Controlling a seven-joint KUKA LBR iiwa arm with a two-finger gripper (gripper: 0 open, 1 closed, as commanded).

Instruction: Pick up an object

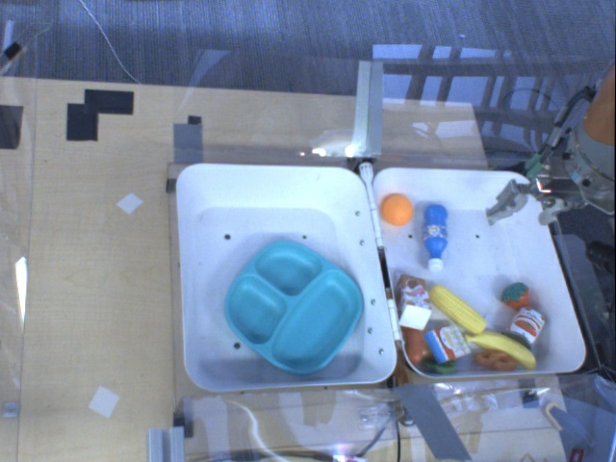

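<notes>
Gripper [525, 200] over upper right corner of right bin [568, 287], fingers spread open, nothing between them. Candidate objects all in right bin: orange ball [396, 209] top left, blue bottle [436, 235] just beside it, corn cob [456, 308], banana [502, 346], small jar [526, 326] clustered near front. Left bin [202, 277] holds teal 3-compartment plate [294, 305].
</notes>
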